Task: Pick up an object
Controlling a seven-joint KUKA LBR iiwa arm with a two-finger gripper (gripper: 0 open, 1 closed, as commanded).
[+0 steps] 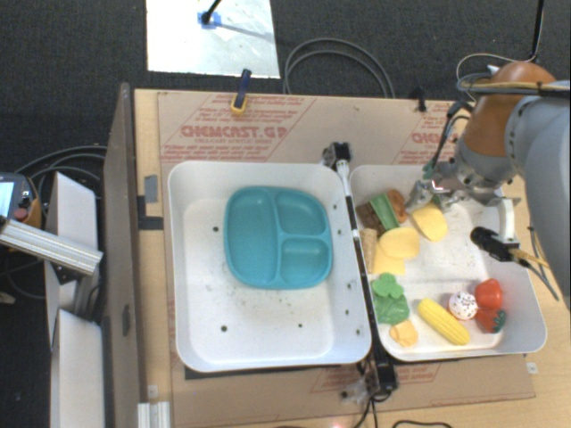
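A: What is found nearest the camera, in the right bin (526,333)?

B: A yellow corn cob (443,321) is laid near the front wall, its long axis slanted from the upper left to the lower right. Just beside it a white ball with red dots (462,305) and a red tomato-like piece (489,297) are seen. A green leafy piece (389,298) and a small orange piece (403,333) are placed at the front left of that bin.

A: And in the left bin (201,328)?

B: A teal divided plate (277,237) is laid flat in the middle of it, with three compartments; nothing is seen in them.

A: What is seen further back on the right?

B: Pale yellow pieces (397,246) are gathered near the divider, with a green and orange piece (387,209) behind them. A yellow lemon-like piece (430,223) is located directly under the gripper (435,194).

A: Is that piece held?

B: It cannot be told. The fingers are covered by the wrist, so their opening is not shown. The gripper is pointed down at the back part of the right bin.

A: Can any writing be read?

B: On the cardboard (268,123) behind the bins, red letters are printed; "CHEMCAST" can be read, the rest less surely.
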